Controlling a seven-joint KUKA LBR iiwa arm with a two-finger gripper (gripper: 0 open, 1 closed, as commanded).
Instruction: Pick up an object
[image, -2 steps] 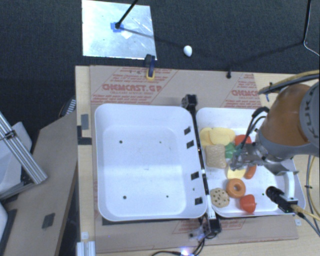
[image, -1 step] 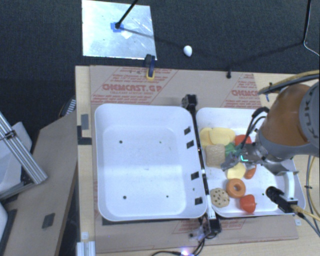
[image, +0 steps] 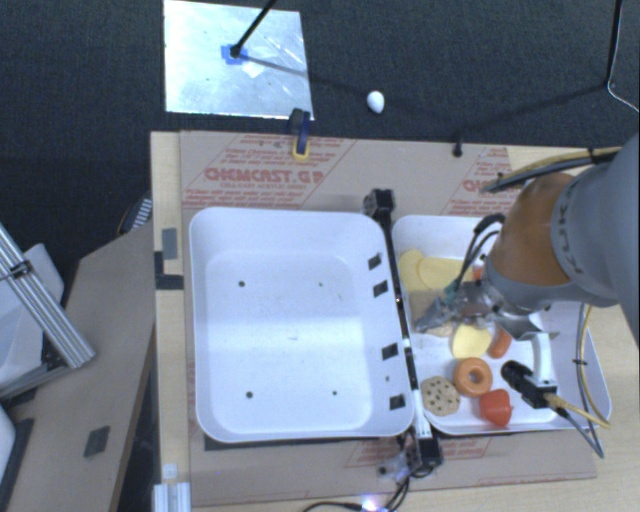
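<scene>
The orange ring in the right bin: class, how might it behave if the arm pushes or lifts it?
The orange ring lies flat, so it probably slides rather than rolls. Its rounded, smooth-looking edge may slip from a pinch. Neighbours crowd it: the speckled cookie and red block would likely get nudged.

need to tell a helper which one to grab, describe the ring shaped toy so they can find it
Look in the right-hand shallow white bin, near its front edge. The orange ring-shaped toy doughnut lies between a round speckled cookie and a red block; it alone has a hole through its middle.
</scene>
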